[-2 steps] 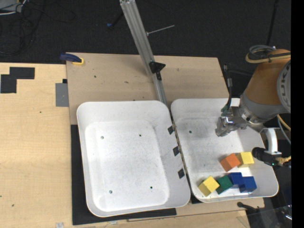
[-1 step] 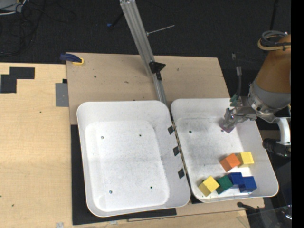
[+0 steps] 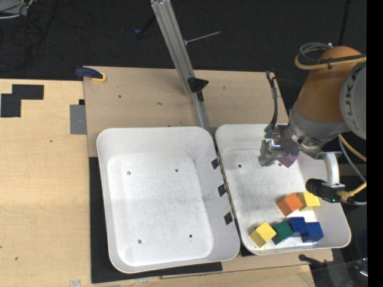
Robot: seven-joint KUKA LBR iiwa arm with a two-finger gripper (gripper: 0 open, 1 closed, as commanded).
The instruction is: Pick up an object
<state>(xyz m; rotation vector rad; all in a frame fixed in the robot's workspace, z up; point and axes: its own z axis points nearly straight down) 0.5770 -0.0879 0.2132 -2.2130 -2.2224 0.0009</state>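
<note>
Camera view: end effector sits over the right bin, finger state can't be made out, and a purple object beside it is partly hidden by the wrist. Right bin's near corner holds orange block, two yellow blocks, green block, blue blocks. Left bin is alongside. Aluminium rail leans across the table behind.

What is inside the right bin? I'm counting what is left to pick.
The right bin holds orange, yellow, green and blue blocks. A purple piece shows at the gripper, mostly covered.
</note>
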